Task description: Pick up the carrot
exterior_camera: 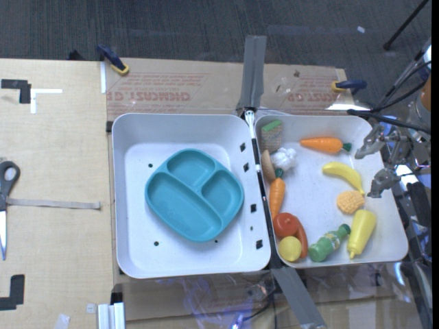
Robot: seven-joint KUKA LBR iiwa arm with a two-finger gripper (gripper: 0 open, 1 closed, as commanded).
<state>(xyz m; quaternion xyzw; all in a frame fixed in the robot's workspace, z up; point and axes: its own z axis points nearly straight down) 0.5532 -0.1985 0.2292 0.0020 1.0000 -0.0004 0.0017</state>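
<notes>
Two orange carrots lie in the right bin (394,252). One carrot (321,144) with a green stem end lies flat near the far wall, pointing left. The other carrot (276,196) lies along the left wall. My gripper (375,164) hangs over the bin's right side, a little right of the far carrot's stem end and apart from it. Its fingers (368,144) are spread open with nothing between them.
Also in the right bin are a banana (343,175), a small yellow corn piece (350,201), a yellow bottle (361,232), a green bottle (328,245), a red pepper (287,223), a lemon (290,248) and a white item (283,159). The left bin (130,252) holds a blue divided plate (195,195).
</notes>
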